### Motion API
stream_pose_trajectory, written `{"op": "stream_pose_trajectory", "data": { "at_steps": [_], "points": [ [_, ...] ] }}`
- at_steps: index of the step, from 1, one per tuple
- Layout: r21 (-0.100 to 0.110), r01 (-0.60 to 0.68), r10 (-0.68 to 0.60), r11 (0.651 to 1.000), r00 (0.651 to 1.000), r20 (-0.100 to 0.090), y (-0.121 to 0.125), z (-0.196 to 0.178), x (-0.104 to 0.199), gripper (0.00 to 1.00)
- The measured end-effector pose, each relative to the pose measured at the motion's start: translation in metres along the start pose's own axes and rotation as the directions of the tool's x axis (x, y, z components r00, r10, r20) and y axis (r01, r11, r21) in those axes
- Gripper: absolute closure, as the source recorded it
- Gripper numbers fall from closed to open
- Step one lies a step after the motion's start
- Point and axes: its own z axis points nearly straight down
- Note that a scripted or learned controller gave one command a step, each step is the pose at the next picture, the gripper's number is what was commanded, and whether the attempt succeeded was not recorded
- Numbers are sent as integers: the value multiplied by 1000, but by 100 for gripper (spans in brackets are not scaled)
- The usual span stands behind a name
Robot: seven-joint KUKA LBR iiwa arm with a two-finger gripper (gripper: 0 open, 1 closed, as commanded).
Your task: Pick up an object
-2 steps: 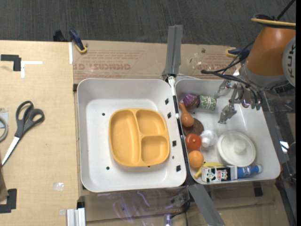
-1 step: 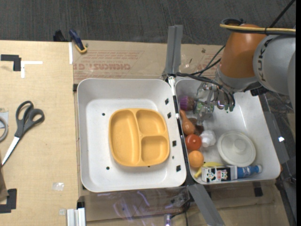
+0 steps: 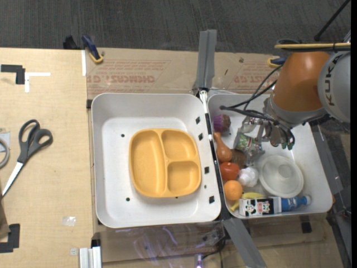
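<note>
arm (image 3: 304, 85): grey with the orange band, you see it reach in from the right and hang over the right bin's back half.
gripper (image 3: 257, 140): low over the right bin (image 3: 318, 166), pointing down into the clutter. you can't tell how far the fingers are apart, cables and metal parts blur together there. nothing visibly sits between them, so you can't call it a hold.
green-labelled item (image 3: 244, 140): just to the gripper's left, touching or nearly so; can't tell which.
purple object (image 3: 222, 123): further left of the gripper and slightly back, near the bin's divider wall.
white bowl (image 3: 282, 175): just in front of the gripper, toward the near edge, upright.
brown pear-shaped piece (image 3: 222, 148): left of the gripper, lying along the bin's left wall.
red tomato-like ball (image 3: 228, 170): front-left of the gripper, beside the brown piece.
orange ball (image 3: 233, 190): further front-left, just below the red one.
white crumpled lump (image 3: 247, 176): between the red ball and the bowl.
bottle (image 3: 273, 205): lying on its side along the near wall, blue cap to the right, well in front of the gripper.
left bin (image 3: 106, 166): well left of the gripper, holds a yellow divided plate (image 3: 165, 162), three compartments.
scissors (image 3: 25, 149): far left on the bench, outside both bins.
</note>
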Motion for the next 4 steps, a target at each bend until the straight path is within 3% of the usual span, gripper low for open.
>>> {"op": "stream_pose_trajectory", "data": {
  "at_steps": [1,4],
  "points": [
    [-1,-122,122,993,993,1,13,0,15,0],
    [5,-238,238,971,971,2,16,0,13,0]
  ]
}}
